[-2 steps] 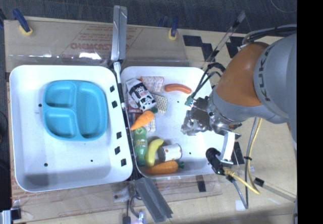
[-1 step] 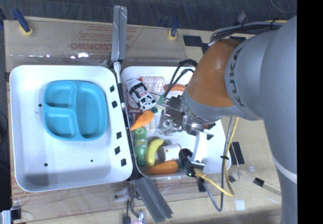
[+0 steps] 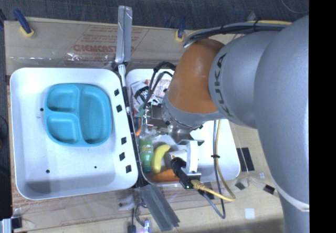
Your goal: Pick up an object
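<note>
Gripper point(image 3: 157, 131) is down in the right bin point(image 3: 227, 145), just above the banana point(image 3: 159, 157); its finger state can't be told. No object visibly held, so the pick looks unfinished: grasp and lift remain.

1. We note a wooden bench point(image 3: 47, 38) under a clear printed sheet, with blue clamps point(image 3: 22, 22) along its far edge.
2. We log a left white bin point(image 3: 31, 174) resting on it, with a blue divided tray point(image 3: 79, 114) inside.
3. We log a right white bin point(image 3: 231, 158) just beside it, largely covered from above.
4. We record black tags point(image 3: 244, 159) lying on the bench by the right bin.
</note>
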`<action>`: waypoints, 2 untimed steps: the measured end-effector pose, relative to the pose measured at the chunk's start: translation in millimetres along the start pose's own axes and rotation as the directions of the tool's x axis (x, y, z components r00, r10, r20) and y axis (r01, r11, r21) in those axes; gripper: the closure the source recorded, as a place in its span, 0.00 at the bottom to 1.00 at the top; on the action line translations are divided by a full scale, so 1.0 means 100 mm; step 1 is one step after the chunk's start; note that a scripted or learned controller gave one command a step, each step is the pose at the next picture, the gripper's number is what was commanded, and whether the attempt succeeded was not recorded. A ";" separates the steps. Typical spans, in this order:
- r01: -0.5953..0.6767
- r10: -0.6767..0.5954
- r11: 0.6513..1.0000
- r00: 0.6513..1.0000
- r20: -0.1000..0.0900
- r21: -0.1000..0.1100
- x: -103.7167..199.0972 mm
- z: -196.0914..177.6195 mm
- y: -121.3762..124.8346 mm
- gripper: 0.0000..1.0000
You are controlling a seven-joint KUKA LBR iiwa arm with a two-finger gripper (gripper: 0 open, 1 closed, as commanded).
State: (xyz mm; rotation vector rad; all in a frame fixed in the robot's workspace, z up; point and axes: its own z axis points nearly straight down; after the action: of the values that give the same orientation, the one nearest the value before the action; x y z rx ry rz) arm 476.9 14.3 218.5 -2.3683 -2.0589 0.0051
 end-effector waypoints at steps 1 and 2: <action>0.045 -0.045 0.999 0.999 0.001 -0.005 -0.97 -0.56 0.14 1.00; 0.109 -0.109 0.994 0.994 0.001 -0.001 -0.08 0.09 0.01 1.00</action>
State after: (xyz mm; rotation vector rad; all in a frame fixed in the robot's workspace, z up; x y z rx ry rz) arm 476.5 6.1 210.0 -2.2536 -2.1859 0.0052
